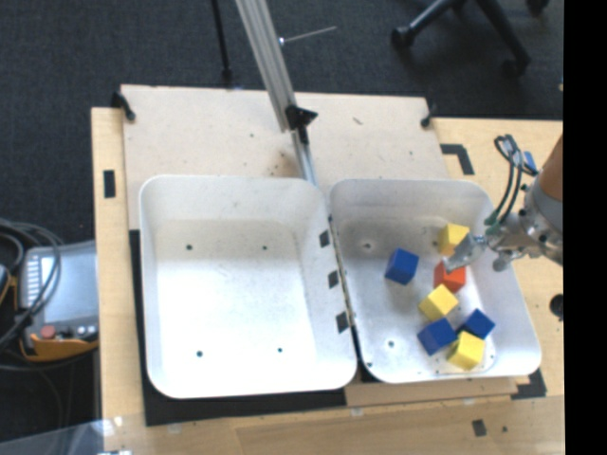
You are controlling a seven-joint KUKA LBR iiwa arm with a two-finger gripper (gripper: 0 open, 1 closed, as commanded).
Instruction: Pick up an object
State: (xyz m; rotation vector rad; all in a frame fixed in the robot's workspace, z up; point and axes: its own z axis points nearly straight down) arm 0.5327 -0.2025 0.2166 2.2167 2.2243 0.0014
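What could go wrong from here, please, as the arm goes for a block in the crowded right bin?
The claw hangs between a yellow block and a red block that lie close together, so it may nudge one and shift the other. Nearby, another yellow block sits against a blue block, so a grasp there could catch both. Blocks near the right bin's wall leave little room.

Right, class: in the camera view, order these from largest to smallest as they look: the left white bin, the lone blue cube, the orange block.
1. left white bin, by far the largest.
2. lone blue cube.
3. orange block, though partly hidden by the arm, so its true size is unsure.
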